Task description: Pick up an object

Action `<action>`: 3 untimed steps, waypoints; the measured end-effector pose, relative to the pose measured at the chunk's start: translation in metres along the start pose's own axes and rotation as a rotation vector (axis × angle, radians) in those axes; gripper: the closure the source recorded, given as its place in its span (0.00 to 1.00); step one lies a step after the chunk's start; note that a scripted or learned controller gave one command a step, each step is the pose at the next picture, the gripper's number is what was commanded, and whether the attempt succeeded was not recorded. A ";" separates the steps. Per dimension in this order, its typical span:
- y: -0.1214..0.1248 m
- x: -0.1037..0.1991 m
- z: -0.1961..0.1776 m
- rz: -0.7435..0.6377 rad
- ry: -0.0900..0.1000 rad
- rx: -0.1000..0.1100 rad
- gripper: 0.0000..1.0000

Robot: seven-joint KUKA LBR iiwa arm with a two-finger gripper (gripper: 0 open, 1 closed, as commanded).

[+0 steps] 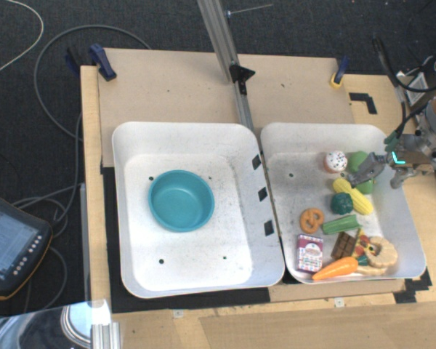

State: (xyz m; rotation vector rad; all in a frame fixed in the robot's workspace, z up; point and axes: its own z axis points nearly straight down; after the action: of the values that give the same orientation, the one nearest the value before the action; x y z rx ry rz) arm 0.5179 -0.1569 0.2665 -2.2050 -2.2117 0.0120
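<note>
The right bin (291, 147) holds a heap of toy food along its right side. There is a white ball with red dots (336, 161), a green piece (360, 159), yellow corn (353, 193), a dark green broccoli (341, 203), a pretzel (312, 219), a green cucumber (340, 224), a pink box (309, 253), a carrot (336, 268) and a chocolate bar (344, 244). My gripper (382, 174) hangs over the bin's upper right part, just right of the green piece. It is open, its fingers spread, with nothing between them.
The left bin (131, 144) holds a teal bowl (181, 200). A metal pole (219, 31) slants down to the gap between the bins. A tan biscuit figure (381, 253) lies in the right bin's near corner. Cables trail off the bench's left side.
</note>
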 end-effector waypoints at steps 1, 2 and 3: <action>0.000 0.000 -0.001 0.000 0.000 -0.001 0.00; 0.010 0.003 0.058 0.001 0.002 0.008 0.00; 0.004 0.014 0.114 0.000 0.003 0.010 0.00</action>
State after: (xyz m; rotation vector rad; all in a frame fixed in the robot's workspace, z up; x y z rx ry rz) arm 0.5199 -0.1419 0.1530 -2.1991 -2.2050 0.0196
